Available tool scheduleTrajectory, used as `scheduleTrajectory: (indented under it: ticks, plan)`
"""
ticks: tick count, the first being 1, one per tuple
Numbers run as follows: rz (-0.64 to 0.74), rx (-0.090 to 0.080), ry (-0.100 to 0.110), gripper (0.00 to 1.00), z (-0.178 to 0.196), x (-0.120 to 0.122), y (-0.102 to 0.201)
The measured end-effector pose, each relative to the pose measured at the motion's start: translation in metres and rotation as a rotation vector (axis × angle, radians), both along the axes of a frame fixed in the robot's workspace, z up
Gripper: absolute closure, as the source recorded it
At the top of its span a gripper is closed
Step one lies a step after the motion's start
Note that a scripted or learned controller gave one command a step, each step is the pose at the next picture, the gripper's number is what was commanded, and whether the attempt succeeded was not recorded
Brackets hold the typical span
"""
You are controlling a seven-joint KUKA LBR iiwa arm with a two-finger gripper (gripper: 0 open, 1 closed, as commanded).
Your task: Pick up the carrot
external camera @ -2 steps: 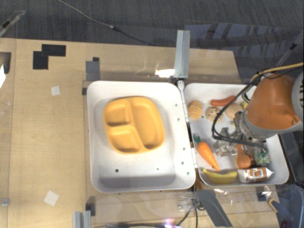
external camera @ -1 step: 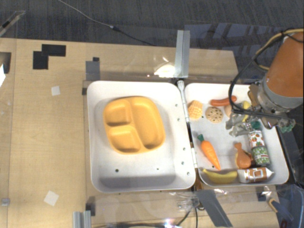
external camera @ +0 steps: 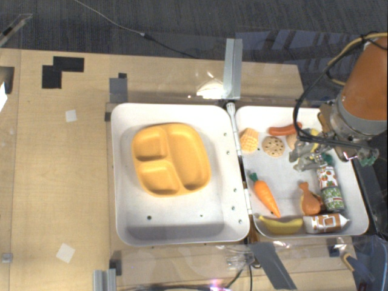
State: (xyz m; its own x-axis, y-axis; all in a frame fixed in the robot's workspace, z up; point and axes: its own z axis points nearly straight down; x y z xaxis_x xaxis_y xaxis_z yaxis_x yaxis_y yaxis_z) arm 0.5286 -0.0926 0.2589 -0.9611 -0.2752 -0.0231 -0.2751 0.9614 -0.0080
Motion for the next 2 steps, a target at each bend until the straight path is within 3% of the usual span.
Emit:
scheduleTrajectory:
  ticks: [1, 2]
  plan:
    - [0.121, -0.005, 0.007, 1.00, 0.106, -0.005, -0.040]
    - [0.292, -0.007, 0.012, 1.00, 0.143, -0.009, -0.096]
